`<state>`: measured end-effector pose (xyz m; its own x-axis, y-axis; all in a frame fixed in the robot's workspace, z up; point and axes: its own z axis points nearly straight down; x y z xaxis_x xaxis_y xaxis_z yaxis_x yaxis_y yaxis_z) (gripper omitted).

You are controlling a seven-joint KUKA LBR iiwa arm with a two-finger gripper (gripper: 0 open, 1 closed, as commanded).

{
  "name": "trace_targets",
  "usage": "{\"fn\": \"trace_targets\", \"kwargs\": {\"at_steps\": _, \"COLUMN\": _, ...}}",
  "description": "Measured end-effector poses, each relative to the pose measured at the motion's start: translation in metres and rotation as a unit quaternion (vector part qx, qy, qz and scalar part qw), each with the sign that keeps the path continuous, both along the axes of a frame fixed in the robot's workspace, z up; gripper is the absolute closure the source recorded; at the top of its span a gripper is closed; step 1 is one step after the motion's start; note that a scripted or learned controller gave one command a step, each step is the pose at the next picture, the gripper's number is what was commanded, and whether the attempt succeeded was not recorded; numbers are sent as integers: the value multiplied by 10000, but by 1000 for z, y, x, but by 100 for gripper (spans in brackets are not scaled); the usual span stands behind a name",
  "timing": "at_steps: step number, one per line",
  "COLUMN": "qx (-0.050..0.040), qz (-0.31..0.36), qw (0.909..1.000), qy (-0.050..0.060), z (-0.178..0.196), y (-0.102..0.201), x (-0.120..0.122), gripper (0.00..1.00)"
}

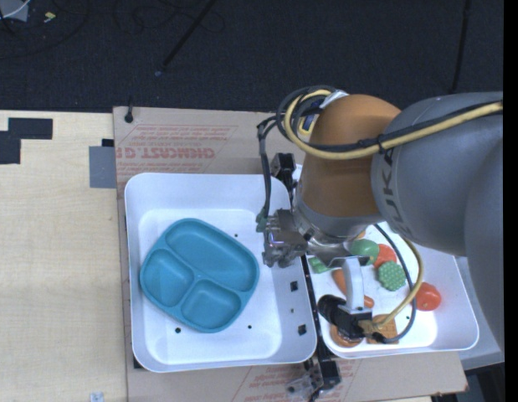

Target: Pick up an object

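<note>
We see the tool [279, 243] low over the wall between the two bins, under the grey arm with the orange band [346, 166]. We cannot tell if it is released or clenched, because the wrist hides it from above. Things to pick lie on both sides. A blue plastic plate with three compartments [200, 275] lies flat in the left white bin [141, 203], near the tool. In the right white bin [464, 333] are small toy pieces, among them a green bumpy round piece [392, 275] and an orange-red ball [428, 296]. In our judgement, the first risk is that the tool comes down on the bin wall and closes on nothing. The plate is wide and shallow, so a grip on its rim may slip. The small pieces lie close together, partly under the arm, so the tool may push them aside or take two at once.
</note>
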<state>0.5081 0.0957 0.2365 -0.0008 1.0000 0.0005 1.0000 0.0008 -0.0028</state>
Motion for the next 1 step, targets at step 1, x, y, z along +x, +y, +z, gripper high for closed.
{"fn": "trace_targets", "kwargs": {"at_steps": 1, "qx": -10, "qz": -9, "qw": 10000, "qy": 22, "z": -21, "y": 0, "x": 2, "gripper": 100}}
